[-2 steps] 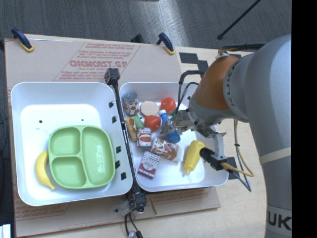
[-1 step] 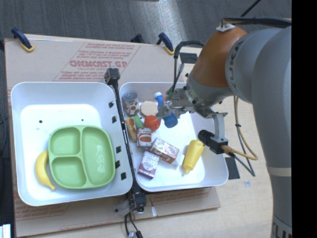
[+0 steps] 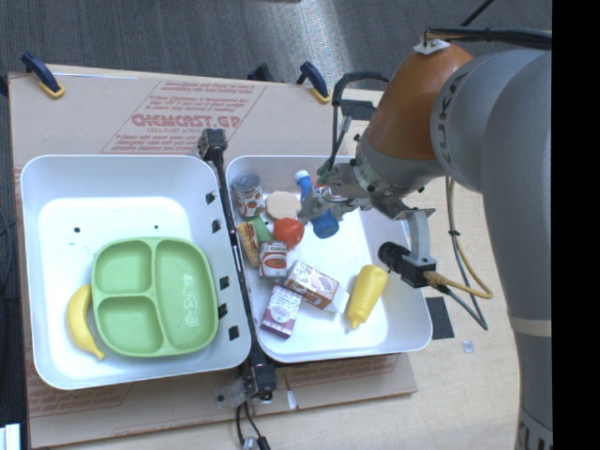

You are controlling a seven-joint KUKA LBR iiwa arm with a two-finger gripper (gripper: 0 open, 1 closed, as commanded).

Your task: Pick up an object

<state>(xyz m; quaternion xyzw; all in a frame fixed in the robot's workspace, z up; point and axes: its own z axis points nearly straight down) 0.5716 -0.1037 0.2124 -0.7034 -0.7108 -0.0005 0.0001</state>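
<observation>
My gripper [image 3: 322,204] hangs over the back part of the right bin [image 3: 403,331], under the arm's orange band. A blue cup-like object [image 3: 325,224] sits directly at its tip; whether it is held is unclear. A second blue-and-white item [image 3: 302,181] lies just to its left. Close by are a pale round object [image 3: 280,203] and a red tomato-like ball [image 3: 290,232]. A yellow mustard bottle [image 3: 366,293] lies towards the bin's front right.
The right bin also holds a tin can [image 3: 247,195], a small red can [image 3: 273,262], a brown carton [image 3: 313,286], a small box [image 3: 281,312] and a snack packet [image 3: 248,242]. In the left bin [image 3: 56,186] sit a green divided plate [image 3: 155,296] and a banana [image 3: 82,322].
</observation>
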